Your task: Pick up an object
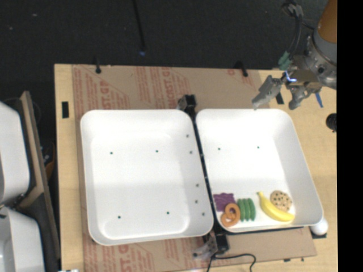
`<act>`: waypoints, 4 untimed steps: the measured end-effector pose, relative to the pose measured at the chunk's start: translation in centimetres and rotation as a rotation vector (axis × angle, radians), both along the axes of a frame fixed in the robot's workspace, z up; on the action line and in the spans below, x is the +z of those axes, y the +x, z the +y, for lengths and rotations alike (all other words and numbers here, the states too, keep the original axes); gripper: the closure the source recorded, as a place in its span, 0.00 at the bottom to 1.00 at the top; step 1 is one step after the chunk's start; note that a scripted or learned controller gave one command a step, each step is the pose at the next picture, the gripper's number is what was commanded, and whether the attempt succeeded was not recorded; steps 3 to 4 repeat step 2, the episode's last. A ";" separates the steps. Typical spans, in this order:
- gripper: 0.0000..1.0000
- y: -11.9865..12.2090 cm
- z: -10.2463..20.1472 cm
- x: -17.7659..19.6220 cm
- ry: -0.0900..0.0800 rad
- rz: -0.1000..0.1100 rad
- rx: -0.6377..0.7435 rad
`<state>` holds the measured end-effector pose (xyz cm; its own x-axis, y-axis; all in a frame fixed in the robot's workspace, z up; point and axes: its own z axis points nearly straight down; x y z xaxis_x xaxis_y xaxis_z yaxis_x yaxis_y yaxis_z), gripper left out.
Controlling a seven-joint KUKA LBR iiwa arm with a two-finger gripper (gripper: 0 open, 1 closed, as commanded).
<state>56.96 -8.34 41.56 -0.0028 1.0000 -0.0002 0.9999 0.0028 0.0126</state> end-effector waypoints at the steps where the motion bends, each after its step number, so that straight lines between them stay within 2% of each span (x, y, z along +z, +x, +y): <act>1: 0.00 0.7 7.9 14.1 0.002 0.001 0.003; 2: 0.00 -0.7 8.1 -7.6 -0.001 0.025 -0.003; 4: 0.00 -0.7 8.1 -7.6 -0.001 0.025 -0.003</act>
